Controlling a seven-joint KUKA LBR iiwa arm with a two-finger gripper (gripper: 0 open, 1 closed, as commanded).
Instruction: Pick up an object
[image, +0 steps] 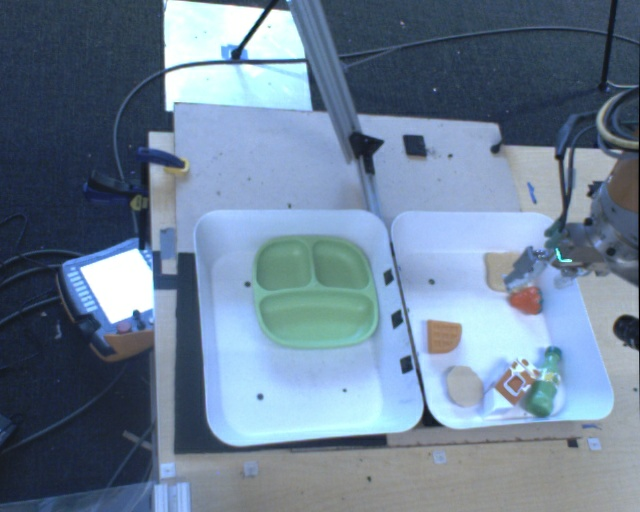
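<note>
The worktop (300, 160) is a pale board set on dark carpet, and it bears two shallow white bins side by side. The left bin (230, 400) holds a green divided plate (316, 292) lying flat, with two small compartments at the far side and one long one nearer the camera. The right bin (440, 240) holds the loose things: a tan flat piece (497, 270) near its far right, a red object (526, 299) just beside that, an orange wedge (444, 336) toward the middle, a round beige piece (464, 386) nearer the front, and at the front right corner a small orange-and-white box (516, 381) touching a green bottle (543, 385).

The arm comes in from the right, and its hand (530, 272) hangs over the far right part of the right bin, right above the red object and close to the tan piece. The fingers are small and blurred here, so I cannot tell how far apart they stand, nor whether they touch the red object.

A grey metal pole (330, 75) slants across the board from the top and ends at a black bracket (364, 146) near the gap between the bins. A small black square (415, 146) lies on the board to its right. Off the worktop's left edge sit a blue and yellow clamp (160, 158) and a handheld pendant with a lit screen (108, 290), with black cables (60, 255) trailing over the carpet. A shiny light panel (235, 60) lies beyond the board's far edge.
</note>
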